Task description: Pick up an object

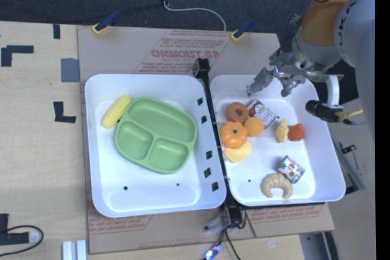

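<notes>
Hovering over the upper edge of the right bin (323, 131), right of frame centre, the hand (272, 82) is seen with fingers spread and nothing between them. Just below it lies a small red-and-white packet (262, 112), judged light and crushable, best pinched across its short sides. It is crowded by a doughnut (236, 112) and an orange pumpkin (234, 134) on its left, which may be knocked.
</notes>
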Action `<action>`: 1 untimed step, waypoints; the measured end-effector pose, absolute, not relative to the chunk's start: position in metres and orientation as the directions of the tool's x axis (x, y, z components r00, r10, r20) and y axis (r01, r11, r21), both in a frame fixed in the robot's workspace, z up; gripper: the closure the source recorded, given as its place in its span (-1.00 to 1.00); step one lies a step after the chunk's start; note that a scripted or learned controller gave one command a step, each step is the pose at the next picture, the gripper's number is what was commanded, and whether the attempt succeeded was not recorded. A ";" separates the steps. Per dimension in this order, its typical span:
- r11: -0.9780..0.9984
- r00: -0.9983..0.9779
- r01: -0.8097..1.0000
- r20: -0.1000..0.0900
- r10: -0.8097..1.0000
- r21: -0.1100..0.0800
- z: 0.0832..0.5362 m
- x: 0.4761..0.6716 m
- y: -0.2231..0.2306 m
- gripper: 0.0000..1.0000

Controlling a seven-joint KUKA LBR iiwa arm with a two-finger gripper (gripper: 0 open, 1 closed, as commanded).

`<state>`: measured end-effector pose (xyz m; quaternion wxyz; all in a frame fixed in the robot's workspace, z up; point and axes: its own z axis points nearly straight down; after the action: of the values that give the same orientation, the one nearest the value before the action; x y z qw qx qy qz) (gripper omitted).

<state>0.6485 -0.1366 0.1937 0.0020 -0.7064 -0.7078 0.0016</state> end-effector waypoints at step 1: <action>0.001 -0.001 1.000 0.005 1.000 -0.019 0.100 0.577 -0.093 -1.00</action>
<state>0.5767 -0.0932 0.0997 0.0084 -0.7066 -0.7075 0.0049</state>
